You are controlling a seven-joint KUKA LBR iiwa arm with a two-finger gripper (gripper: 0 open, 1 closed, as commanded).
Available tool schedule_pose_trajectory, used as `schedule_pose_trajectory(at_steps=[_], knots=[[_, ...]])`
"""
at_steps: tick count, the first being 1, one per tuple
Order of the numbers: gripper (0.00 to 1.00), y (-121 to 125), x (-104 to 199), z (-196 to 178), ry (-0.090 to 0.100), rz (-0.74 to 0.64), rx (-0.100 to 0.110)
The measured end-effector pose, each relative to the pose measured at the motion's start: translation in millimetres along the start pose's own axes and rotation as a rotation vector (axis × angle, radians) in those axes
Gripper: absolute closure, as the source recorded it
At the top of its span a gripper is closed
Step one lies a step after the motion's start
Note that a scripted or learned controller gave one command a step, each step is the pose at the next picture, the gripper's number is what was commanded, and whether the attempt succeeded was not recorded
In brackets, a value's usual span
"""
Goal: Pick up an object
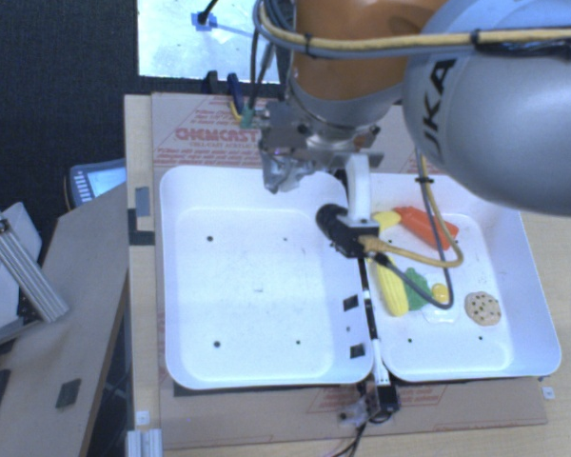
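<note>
Two shallow white bins sit side by side on a cardboard-topped bench (219,127). Left bin (247,293) lies at nine o'clock, right bin (495,350) at three. Over their shared top edge hangs the gripper (284,174); whether it is open or closed cannot be told. Inside the right bin lie a corn cob (392,291), a carrot (423,222) toward twelve o'clock, a green toy (417,284) and a cookie (482,307).

Wooden bench (95,284), pale top. On it a printed cardboard sheet (205,136); upon that, two shallow white bins, left bin (176,255) touching right bin (523,293).
</note>
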State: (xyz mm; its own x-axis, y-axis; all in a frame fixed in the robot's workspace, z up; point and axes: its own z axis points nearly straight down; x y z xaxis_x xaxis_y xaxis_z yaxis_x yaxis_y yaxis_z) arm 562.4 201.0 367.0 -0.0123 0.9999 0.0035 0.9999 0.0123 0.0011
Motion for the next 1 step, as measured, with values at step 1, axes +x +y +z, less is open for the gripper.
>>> schedule_pose_trajectory(at_steps=[1], knots=[[1.00,15.6,31.9,-50.1,0.000,0.005,-0.006]])
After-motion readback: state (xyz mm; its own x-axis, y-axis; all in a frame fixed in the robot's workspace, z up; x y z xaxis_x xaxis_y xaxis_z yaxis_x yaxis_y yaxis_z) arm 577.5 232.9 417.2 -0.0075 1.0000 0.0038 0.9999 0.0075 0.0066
